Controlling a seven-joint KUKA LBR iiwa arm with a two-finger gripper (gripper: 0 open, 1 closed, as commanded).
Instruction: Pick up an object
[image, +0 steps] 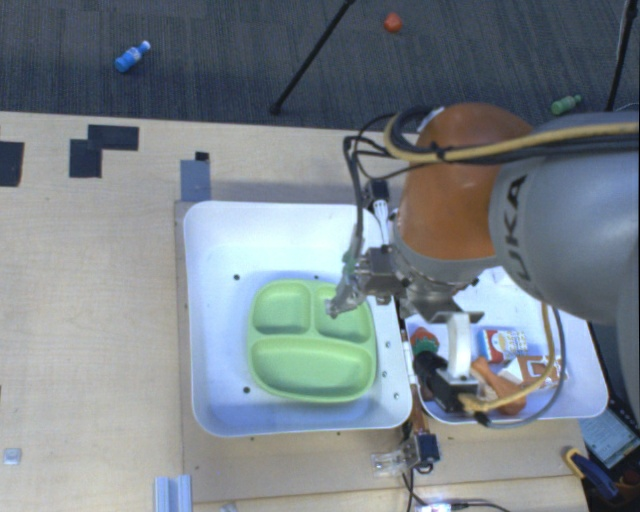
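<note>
A light green divided plate (310, 345) lies in the left white bin (215, 300). My gripper (347, 298) hangs over the plate's upper right compartment, close to or touching its surface. I see nothing between it and the plate. The grey arm with its orange band (460, 190) covers much of the right bin (590, 395).
In the right bin lie a white, blue and red packet (503, 345), an orange stick-like thing (492, 378) and a small red and green item (425, 340). The wooden bench (90, 330) spreads out to the left. Small objects lie on the dark floor beyond.
</note>
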